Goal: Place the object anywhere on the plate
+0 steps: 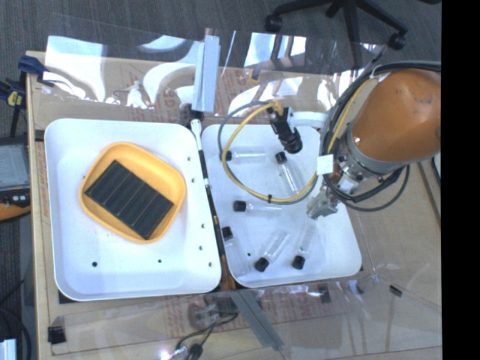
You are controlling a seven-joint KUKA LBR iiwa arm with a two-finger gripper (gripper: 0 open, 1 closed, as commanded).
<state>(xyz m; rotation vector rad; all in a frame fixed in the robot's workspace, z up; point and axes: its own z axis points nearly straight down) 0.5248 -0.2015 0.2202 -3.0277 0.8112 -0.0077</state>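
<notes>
Gripper hangs over the right bin among clear capped tubes; can't tell its grip; yellow plate sits left.

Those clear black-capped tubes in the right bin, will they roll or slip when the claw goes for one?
Probably. The tubes look round and lie flat, so a nudge may roll them. Clear, smooth walls suggest slippery, light, possibly fragile. The claw hovers over the right bin.
</notes>
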